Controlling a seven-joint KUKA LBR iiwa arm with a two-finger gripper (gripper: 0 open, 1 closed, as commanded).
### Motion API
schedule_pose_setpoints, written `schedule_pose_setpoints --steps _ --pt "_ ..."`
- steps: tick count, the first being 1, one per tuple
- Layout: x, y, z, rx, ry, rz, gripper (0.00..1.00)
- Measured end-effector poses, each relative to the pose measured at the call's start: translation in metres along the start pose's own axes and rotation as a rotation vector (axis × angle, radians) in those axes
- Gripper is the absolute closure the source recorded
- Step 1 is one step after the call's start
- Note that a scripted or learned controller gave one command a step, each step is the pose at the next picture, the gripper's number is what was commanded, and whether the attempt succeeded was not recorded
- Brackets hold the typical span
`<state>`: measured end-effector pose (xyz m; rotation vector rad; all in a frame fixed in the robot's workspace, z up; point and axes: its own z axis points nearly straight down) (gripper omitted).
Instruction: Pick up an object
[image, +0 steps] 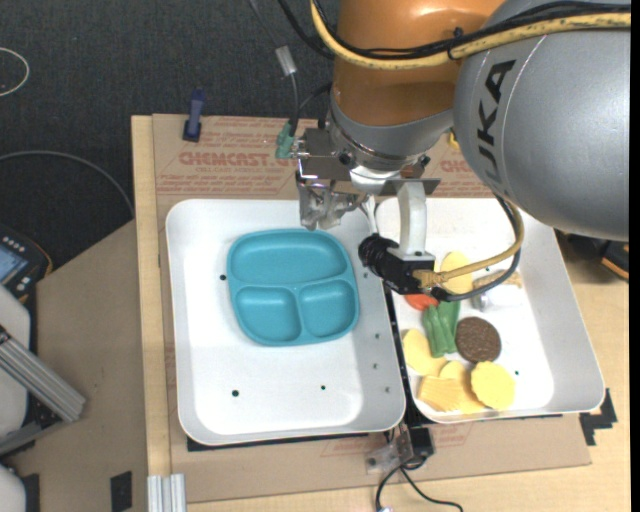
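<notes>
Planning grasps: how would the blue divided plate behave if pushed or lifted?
The blue plate looks rigid and light, likely moulded plastic. Lying flat with a low rounded rim, it probably slides rather than tips.

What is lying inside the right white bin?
In the right bin lie several yellow pieces, a green piece, a brown disc and a small red piece. The arm covers the bin's far part, so anything there is hidden.
</notes>
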<state>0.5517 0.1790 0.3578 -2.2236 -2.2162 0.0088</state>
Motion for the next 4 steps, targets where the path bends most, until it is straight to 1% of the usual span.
schedule_pose_setpoints --steps 1,2,3,4 --pt "-0.035 -0.035 -0.061 -0.012 0.005 0.0 1.0" --pt "-0.076 0.035 0.072 0.004 -0.002 0.004 1.0" --pt "-0.052 0.029 0.102 0.0 0.002 -0.005 1.0" --pt "-0.027 -0.024 0.029 -0.01 0.006 -0.008 1.0"
